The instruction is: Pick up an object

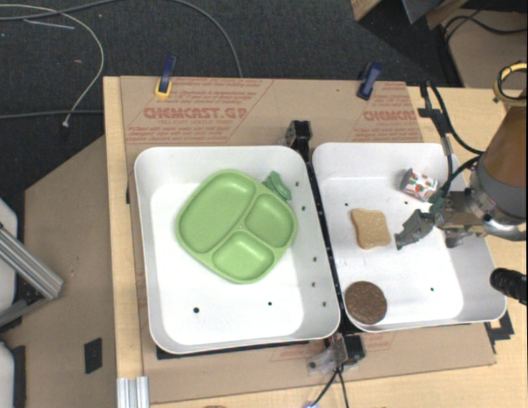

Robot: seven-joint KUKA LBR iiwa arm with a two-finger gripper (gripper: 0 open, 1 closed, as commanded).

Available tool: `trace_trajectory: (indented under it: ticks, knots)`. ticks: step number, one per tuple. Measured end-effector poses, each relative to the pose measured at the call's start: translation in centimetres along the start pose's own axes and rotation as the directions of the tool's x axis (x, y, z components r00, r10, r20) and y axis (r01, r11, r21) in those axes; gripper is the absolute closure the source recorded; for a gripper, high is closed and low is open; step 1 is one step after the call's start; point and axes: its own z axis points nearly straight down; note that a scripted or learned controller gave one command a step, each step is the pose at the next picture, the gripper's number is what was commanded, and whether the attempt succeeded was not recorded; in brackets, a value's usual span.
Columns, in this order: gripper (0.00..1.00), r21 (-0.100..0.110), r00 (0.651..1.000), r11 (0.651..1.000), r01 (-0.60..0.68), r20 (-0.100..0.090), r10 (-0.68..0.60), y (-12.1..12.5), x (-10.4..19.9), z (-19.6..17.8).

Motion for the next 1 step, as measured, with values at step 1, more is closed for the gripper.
trace_trajectory:
  ticks: [1]
  knots:
    - [0.00,-0.011,1.000,1.000,0.003,0.002,-0.003,0.22,0.02,-0.48]
